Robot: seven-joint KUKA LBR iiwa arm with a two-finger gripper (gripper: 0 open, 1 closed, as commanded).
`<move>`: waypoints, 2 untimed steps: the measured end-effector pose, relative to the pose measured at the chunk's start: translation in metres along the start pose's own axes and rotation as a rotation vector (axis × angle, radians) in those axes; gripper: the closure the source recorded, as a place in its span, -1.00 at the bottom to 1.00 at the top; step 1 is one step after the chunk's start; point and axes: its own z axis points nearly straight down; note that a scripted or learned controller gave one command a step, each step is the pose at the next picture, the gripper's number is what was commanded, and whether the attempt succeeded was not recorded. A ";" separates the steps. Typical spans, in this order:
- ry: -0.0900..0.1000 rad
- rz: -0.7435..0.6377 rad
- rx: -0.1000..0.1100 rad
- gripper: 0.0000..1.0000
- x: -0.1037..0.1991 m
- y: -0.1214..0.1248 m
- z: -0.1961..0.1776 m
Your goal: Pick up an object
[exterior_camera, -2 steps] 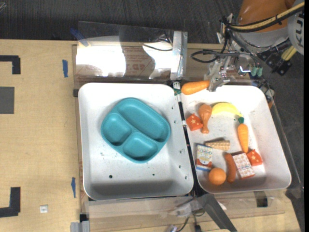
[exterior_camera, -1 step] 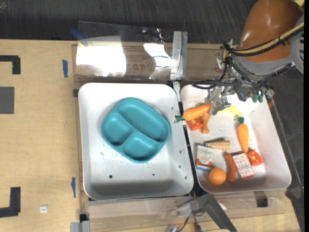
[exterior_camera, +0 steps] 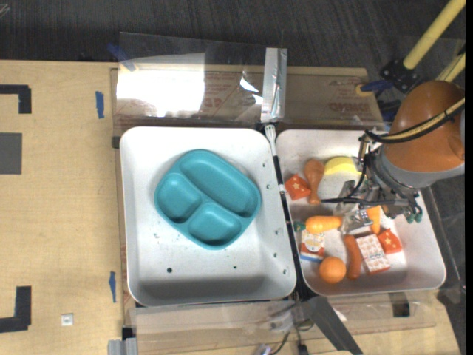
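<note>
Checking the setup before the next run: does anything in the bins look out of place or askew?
Nothing looks spilled or damaged. The teal divided plate lies flat but turned askew in the left bin; the toy foods sit jumbled in the right bin, below the gripper.

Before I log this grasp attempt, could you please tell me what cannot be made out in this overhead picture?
- Tool, camera view: the wrist above covers much of it, and it is small and blurred against the clutter; its state cannot be read.
- Toys beneath the tool, camera view: hidden by the arm, so contact cannot be judged.
- Print on the red-and-white carton, camera view: too small to read.
- Right bin: its far right corner is covered by the arm.
</note>
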 end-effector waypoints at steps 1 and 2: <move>-0.009 -0.005 0.002 -1.00 -0.004 0.002 -0.004; -0.014 0.146 0.002 -1.00 0.038 -0.039 0.037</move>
